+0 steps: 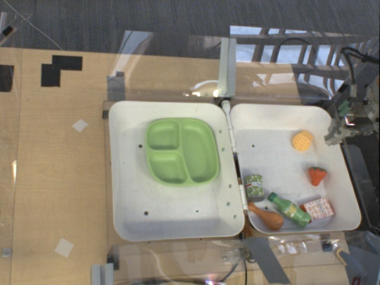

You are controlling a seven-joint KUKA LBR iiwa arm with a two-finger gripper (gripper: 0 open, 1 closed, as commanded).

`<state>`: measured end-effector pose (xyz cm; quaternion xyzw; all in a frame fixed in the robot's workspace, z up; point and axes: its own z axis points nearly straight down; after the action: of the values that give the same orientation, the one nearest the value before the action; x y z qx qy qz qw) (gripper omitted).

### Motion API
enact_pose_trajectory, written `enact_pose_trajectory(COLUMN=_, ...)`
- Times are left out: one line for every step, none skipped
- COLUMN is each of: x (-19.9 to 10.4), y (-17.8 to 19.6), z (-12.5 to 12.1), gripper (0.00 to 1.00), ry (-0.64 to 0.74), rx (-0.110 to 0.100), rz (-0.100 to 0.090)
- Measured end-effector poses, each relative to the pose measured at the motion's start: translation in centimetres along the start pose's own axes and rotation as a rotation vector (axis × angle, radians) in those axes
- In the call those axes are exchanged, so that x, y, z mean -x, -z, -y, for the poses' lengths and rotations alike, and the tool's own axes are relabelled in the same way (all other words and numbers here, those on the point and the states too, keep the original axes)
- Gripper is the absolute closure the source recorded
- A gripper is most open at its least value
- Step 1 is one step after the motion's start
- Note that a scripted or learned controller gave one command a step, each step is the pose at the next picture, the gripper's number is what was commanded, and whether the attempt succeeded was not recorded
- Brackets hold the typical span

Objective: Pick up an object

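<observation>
The right bin (279, 123) holds several small items: a yellow round waffle-textured piece (303, 141), a red strawberry (317, 175), a green can (254, 186), a green bottle (289, 209) lying on its side, a brown drumstick (266, 216) and a red-and-white box (317, 209). My gripper (339, 126) hangs at the right bin's far right rim, just right of the yellow piece and apart from it. Nothing is seen held in it.
The left bin (127, 206) carries a green divided plate (181, 151) at its middle. A metal divider post (226, 70) stands behind the seam between the bins. Cables and a metal frame (309, 49) lie behind the right bin.
</observation>
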<state>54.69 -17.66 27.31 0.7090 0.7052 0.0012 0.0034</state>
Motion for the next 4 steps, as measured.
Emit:
enact_pose_trajectory(x=1.6, y=6.3, z=-0.1, gripper=1.00, ry=-0.467, rx=-0.001, rz=0.000)
enact_pose_trajectory(x=1.7, y=9.8, z=4.6, gripper=1.00, ry=-0.877, rx=-0.003, rz=0.000)
enact_pose_trajectory(x=2.7, y=9.9, z=5.8, gripper=1.00, ry=-1.178, rx=-0.004, rz=0.001)
enact_pose_trajectory(x=2.7, y=11.0, z=5.7, gripper=1.00, ry=-1.168, rx=-0.002, rz=0.001)
